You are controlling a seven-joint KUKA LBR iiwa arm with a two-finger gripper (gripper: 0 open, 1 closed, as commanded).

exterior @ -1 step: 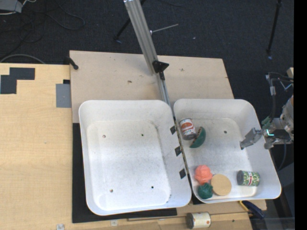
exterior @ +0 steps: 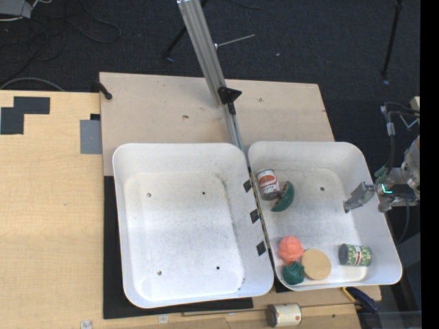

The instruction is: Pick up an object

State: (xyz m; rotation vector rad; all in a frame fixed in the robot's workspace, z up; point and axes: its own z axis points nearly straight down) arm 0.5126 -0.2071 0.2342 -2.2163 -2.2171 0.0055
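Currently the claw [exterior: 359,197] hovers at the right bin's [exterior: 322,153] right wall, holding nothing visible; how far it is open cannot be told. Nearest candidate: green-labelled can [exterior: 354,255], lying on its side just below the claw. Tan disc [exterior: 317,264] and orange lump [exterior: 290,248] sit farther lower-left. Judgement: descend centred across the can's barrel, clear of the wall.

The gripper [exterior: 357,199] is grey metal, with a small teal light glowing behind it and dark cables looping above.
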